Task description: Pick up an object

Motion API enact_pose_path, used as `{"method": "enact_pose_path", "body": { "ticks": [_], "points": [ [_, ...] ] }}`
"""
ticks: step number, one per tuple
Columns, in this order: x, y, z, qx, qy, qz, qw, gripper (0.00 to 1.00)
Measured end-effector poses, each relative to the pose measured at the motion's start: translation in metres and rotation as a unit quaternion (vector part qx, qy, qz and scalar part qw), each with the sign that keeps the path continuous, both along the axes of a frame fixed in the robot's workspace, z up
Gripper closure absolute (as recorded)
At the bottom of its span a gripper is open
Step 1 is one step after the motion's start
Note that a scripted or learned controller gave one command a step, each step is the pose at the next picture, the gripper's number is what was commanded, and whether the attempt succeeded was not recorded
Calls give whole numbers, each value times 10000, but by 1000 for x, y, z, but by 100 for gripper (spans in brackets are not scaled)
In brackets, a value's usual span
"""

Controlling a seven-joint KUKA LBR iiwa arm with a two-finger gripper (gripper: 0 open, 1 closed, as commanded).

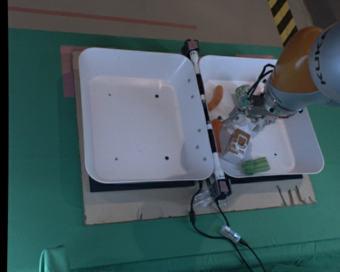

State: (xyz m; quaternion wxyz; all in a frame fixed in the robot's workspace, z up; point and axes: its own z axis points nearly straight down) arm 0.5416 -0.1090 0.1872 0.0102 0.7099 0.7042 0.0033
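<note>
Camera view, gripper (245, 119) low over orange-and-white packet (238, 143), right bin (306, 152)

Arm (314, 67) cut off at right — jaws hidden.

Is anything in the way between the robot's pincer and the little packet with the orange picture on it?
Nothing visible is. The pincer hangs right over the packet in the right bin. The carrots lie to the side near the divider, and the green thing sits below the packet.
</note>
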Motion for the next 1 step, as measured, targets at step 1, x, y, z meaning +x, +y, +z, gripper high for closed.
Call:
{"method": "enact_pose_path", "body": {
  "ticks": [1],
  "points": [
    [3,-4,15,-37,-68,-45,10000,100]
  ]
}}
